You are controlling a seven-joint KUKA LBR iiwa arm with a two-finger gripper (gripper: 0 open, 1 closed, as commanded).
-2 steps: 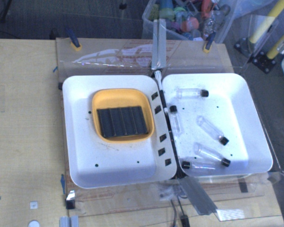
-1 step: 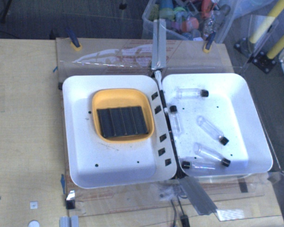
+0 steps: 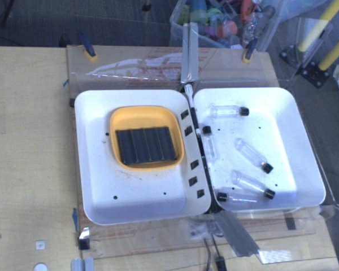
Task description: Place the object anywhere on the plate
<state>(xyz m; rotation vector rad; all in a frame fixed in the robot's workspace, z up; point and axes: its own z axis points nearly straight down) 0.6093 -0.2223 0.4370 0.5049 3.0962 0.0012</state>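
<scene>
We see five clear vials with black caps scattered in the right bin, one near its middle. The yellow plate in the left bin carries a dark ridged block. Both bins rest on the table.

A robotics lab bench set up for pick-and-place trials.

2 shallow white bins sat side by side on a pale wooden bench, their bases fixed with clear tape and blue clamps at the far edge. Beyond the bench's far right corner stood a clear tub crammed with colourful test objects, beside yellow foam tubes on dark carpet.
</scene>
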